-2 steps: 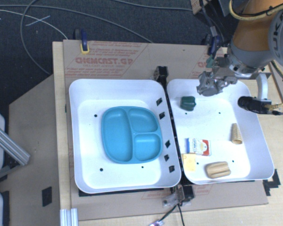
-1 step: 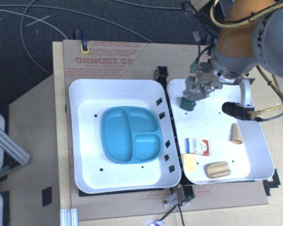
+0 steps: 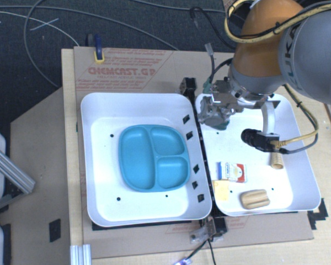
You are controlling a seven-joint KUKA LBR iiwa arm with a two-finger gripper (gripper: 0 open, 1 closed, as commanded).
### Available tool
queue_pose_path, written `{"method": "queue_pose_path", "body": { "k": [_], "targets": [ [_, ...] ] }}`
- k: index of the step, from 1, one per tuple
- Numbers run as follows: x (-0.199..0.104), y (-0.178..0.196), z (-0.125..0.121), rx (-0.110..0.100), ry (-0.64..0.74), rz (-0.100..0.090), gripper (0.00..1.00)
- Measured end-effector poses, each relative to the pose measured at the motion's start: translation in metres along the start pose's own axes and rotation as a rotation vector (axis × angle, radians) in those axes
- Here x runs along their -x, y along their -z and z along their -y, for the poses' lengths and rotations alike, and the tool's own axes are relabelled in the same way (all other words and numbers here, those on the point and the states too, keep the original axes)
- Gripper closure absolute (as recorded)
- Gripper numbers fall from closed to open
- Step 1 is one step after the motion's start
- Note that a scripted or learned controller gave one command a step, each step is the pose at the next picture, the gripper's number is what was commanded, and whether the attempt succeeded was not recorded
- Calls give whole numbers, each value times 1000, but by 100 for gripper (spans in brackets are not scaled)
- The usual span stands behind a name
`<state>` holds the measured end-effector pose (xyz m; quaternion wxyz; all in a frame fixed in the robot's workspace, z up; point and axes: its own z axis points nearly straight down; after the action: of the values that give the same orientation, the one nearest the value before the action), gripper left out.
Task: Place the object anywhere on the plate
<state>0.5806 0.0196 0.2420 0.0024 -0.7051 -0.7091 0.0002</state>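
Note:
A blue divided plate [image 3: 153, 157] lies in the middle of the left bin [image 3: 99, 120]. My gripper [image 3: 214, 114] hangs over the upper left corner of the right bin [image 3: 298, 181], close to the wall between the bins. No object can be seen in it. Loose in the right bin lie a small white card with red and blue print [image 3: 232, 171], a yellow square piece [image 3: 220, 190], a tan wooden block [image 3: 254, 199] and a small cork-like cylinder [image 3: 276, 159]. All of them sit below and to the right of the gripper, apart from it.
A row of black clips [image 3: 194, 164] runs along the wall shared by the bins. The grey and orange arm [image 3: 270, 32] covers the upper right of the bench. Cables trail over the dark floor behind.

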Motion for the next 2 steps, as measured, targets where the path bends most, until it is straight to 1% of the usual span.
{"method": "queue_pose_path", "body": {
  "k": [1,2],
  "targets": [
    [-54,-7,9,0,0,0,100],
    [-110,-2,32,0,2,0,100]
  ]
}}
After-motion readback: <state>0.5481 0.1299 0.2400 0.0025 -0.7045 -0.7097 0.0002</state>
